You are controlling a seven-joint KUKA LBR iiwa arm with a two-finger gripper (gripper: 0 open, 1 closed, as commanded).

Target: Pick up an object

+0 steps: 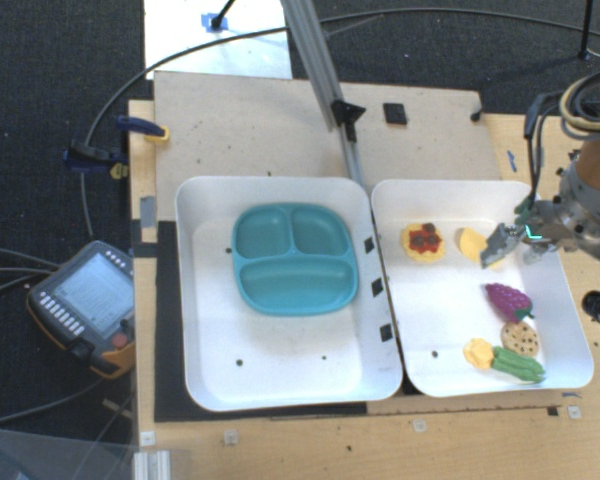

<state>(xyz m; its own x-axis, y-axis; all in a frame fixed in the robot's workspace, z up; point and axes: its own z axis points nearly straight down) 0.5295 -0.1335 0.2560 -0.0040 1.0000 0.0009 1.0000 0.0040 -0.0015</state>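
Right bin (550, 298), hand (497, 248) partly covering a yellow piece (470, 241).

The claw (497, 247) covers part of the yellow piece (470, 242), its fingers unclear

We are finding no text, label, brand or number that can be read. The handheld pendant (88, 306) left of the bench is showing a lit screen, but its contents are blurring past reading. The small black tags (377, 287) between the two bins are bearing no legible marks.
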